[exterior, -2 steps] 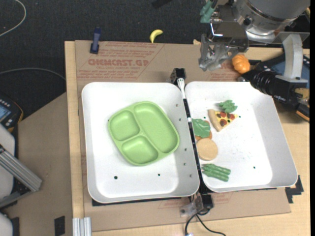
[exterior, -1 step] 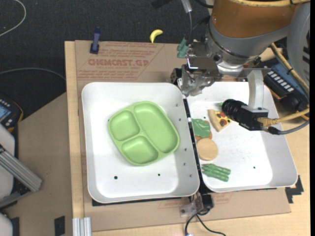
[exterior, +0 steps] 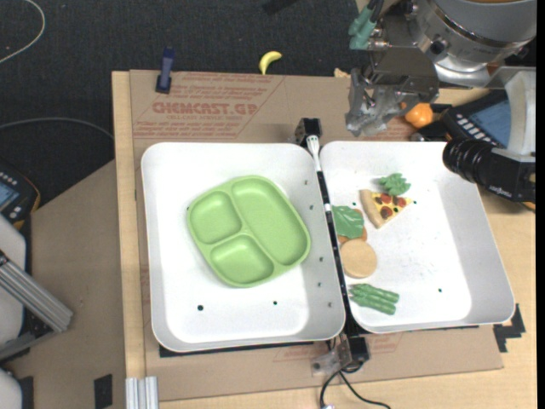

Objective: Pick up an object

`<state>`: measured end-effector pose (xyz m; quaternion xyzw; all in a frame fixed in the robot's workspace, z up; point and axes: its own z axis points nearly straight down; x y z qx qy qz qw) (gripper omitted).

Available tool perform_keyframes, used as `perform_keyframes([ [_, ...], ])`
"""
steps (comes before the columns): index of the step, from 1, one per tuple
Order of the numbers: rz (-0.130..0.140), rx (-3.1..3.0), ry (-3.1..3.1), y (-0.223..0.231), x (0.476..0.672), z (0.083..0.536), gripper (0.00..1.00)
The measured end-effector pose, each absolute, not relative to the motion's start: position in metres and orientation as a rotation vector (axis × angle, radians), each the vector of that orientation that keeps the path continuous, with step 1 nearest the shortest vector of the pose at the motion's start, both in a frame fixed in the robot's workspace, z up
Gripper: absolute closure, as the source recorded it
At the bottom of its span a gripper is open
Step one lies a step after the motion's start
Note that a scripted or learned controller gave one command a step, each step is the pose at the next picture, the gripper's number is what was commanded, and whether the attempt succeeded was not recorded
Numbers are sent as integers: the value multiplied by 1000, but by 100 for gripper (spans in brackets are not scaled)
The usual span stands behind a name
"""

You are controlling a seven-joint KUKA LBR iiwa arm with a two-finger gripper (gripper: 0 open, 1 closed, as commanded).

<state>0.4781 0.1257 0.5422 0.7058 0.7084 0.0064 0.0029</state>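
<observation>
where the arm reaches in from the far right, the gripper (exterior: 372, 113) hangs above the far left corner of the right bin (exterior: 460, 305); whether it is open or closed cannot be told, and nothing shows in its grasp. below and nearer in that bin lie a pizza slice (exterior: 385, 206), a small green leafy piece (exterior: 394, 182), a green block (exterior: 347, 221), a tan round cookie (exterior: 358, 260) and a green bean-like piece (exterior: 374, 297). the left bin (exterior: 170, 296) holds a green divided plate (exterior: 248, 229). both bins sit on a brown cardboard sheet (exterior: 213, 100) with red print, with dark carpet (exterior: 102, 24) beyond it at the far side.
</observation>
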Motion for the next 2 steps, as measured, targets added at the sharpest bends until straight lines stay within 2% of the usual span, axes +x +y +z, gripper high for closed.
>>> perform_keyframes([
  [1,-26,2230,2224,117,491,365,100],
  [2,4,2220,2221,118,493,385,100],
])
